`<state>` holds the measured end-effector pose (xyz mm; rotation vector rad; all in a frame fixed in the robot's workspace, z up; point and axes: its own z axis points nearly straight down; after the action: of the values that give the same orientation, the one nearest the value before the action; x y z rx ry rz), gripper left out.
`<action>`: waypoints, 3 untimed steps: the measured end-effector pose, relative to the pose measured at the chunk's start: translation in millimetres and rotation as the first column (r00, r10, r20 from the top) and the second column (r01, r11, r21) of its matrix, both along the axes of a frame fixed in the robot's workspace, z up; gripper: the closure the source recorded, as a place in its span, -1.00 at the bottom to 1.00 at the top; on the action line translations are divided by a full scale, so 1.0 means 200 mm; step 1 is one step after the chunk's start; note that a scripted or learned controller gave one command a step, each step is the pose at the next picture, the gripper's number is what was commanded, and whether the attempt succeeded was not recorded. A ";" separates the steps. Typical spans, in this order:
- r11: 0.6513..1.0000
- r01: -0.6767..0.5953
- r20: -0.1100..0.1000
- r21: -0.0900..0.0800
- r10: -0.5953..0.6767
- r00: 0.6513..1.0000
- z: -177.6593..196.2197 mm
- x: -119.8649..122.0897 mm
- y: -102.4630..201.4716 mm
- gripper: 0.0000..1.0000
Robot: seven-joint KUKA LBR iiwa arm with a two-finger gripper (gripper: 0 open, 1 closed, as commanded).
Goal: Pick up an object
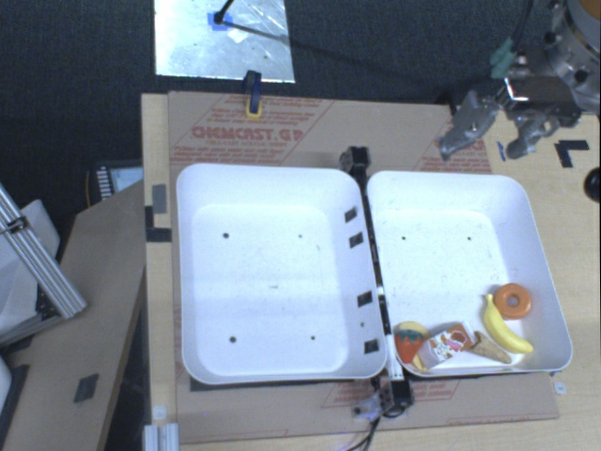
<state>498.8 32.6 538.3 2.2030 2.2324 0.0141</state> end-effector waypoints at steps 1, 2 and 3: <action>1.000 0.000 -0.008 0.001 0.000 1.000 -0.02 -0.07 0.46 -1.00; 1.000 0.004 -0.008 0.000 -0.004 1.000 -0.02 -0.06 0.71 -1.00; 1.000 0.003 -0.009 0.000 -0.003 1.000 -0.02 -0.07 1.03 -1.00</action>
<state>485.6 238.0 534.6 2.2108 2.2337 0.0044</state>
